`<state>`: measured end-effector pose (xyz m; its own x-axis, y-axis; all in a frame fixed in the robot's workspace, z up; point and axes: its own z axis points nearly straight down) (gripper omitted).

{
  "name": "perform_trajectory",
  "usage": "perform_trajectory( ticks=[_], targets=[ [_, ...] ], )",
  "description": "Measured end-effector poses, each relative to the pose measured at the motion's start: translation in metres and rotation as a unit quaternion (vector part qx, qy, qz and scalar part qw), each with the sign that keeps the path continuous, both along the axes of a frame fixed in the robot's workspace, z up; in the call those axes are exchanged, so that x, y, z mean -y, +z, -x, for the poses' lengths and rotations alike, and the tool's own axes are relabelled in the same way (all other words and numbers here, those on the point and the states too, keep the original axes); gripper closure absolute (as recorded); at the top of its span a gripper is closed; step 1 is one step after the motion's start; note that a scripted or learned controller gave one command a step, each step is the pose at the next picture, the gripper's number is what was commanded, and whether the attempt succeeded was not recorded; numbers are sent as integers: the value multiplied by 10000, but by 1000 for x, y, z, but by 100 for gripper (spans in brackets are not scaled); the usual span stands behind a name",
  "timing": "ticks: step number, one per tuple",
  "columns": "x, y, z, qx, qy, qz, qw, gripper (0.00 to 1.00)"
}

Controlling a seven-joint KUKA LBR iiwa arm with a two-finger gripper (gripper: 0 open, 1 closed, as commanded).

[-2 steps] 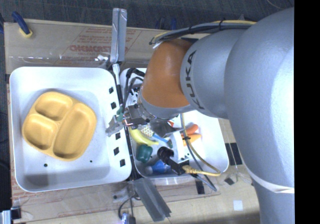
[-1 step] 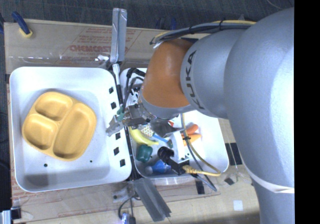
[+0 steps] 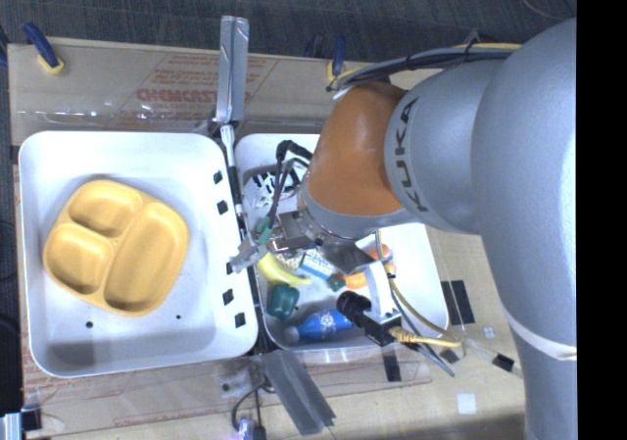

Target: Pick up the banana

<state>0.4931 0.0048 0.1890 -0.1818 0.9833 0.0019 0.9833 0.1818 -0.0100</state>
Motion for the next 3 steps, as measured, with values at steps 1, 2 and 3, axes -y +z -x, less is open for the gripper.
perform_trajectory(
  ticks=[1, 2, 3],
  targets=[
    [42, 1, -12, 19, 113, 0, 9999, 0],
    [-56, 0, 18, 3, 302, 3, 9995, 0],
    [90, 1, 17, 22, -68, 1, 10000, 0]
  ],
)
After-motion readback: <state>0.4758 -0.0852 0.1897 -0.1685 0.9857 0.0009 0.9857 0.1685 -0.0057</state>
